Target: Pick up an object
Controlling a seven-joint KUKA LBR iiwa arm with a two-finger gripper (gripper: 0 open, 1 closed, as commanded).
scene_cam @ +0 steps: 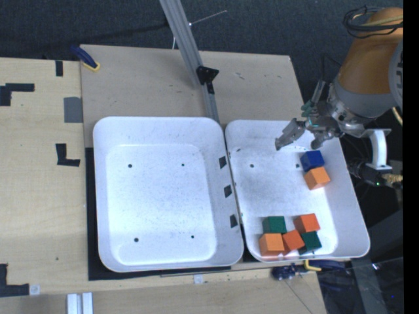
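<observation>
Cluster of orange and green blocks at the right bin's near edge; blue block, abutting an orange block, lies at five o'clock, just beside the gripper, jaws spread and empty.

Both white bins are looking like smooth, speckled plastic; the bench is showing matt pale wood; the blocks are appearing matt.

Orange, green, blue blocks; white bins
</observation>
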